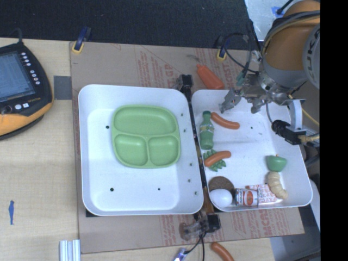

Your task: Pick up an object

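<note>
My gripper (242, 103) hangs over the back of the right bin (250, 145), its two fingers spread apart with nothing between them. A sausage (225, 122) lies just below and left of the left finger. Further left a green bottle (206, 130) lies along the bin's left wall, and a carrot (217, 157) rests below it. Near the front are a brown disc (220, 183), a white egg (221, 198) and a red-and-white tube (255, 196). A green pepper (276, 162) and a pale peanut-shaped piece (277, 185) sit at the right.
The left bin (92, 162) holds a green three-part plate (146, 136). An orange carrot (209, 77) lies on the cardboard behind the bins, another orange piece (223, 250) in front. A teach pendant (22, 88) sits at the far left. Cables hang near the wrist.
</note>
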